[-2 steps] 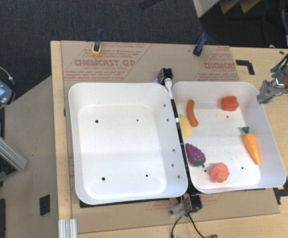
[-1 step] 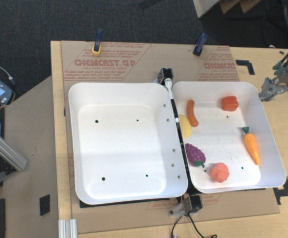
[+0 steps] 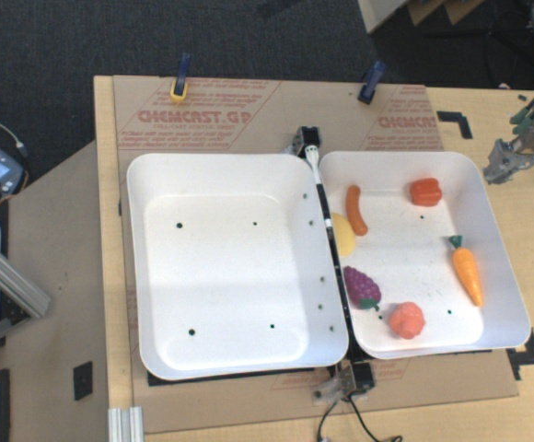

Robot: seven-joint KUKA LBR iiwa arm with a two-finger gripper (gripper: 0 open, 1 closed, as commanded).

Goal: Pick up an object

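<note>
Strawberry (image 3: 406, 319): we see it near the right bin's (image 3: 502, 320) front edge, round, no clear long axis.
Grapes (image 3: 362, 287): at the divider side; we judge a grasp here risks striking the rim.
Carrot (image 3: 468, 273): right edge, long axis front to back, green tip toward the far edge.
Sausage (image 3: 355, 210): far-left, lengthwise front to back; it may roll.
Gripper (image 3: 511, 159): beyond the far-right corner; jaws' state we cannot tell.
</note>
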